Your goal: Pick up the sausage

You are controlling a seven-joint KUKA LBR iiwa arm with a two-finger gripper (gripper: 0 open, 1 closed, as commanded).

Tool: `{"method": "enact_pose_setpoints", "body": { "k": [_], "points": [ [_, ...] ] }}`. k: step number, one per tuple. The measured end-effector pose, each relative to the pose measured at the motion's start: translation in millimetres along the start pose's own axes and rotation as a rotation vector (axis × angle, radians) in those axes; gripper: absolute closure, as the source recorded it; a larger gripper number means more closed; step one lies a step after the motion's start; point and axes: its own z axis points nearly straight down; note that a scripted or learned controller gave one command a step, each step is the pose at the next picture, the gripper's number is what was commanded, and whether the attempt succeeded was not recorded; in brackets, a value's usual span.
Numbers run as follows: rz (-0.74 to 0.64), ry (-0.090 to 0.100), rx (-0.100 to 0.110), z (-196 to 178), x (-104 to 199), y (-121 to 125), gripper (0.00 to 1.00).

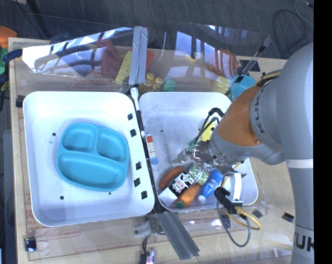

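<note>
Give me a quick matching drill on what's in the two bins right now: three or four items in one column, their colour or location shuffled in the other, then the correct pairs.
Items:
1. sectioned tray
2. sausage
3. carrot
4. gripper

Descriptions:
A. orange, with a green end, near the right bin's front edge
B. light blue, alone in the left bin
C. reddish brown, lying by the right bin's left wall
D. over the pile of items in the right bin

Pairs: 1-B, 2-C, 3-A, 4-D
</note>
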Motion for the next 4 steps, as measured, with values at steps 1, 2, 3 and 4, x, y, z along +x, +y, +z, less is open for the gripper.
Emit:
{"method": "enact_pose_setpoints", "body": {
  "k": [1,2,3,4],
  "points": [
    [0.285,-0.001,0.003,2,40,14,0.0],
    [0.062,0.001,-0.002,0,29,-32,0.0],
    [0.058,0.002,-0.005,-9,29,-29,1.0],
    [0.035,-0.002,0.004,-124,54,-38,1.0]
  ]
}}
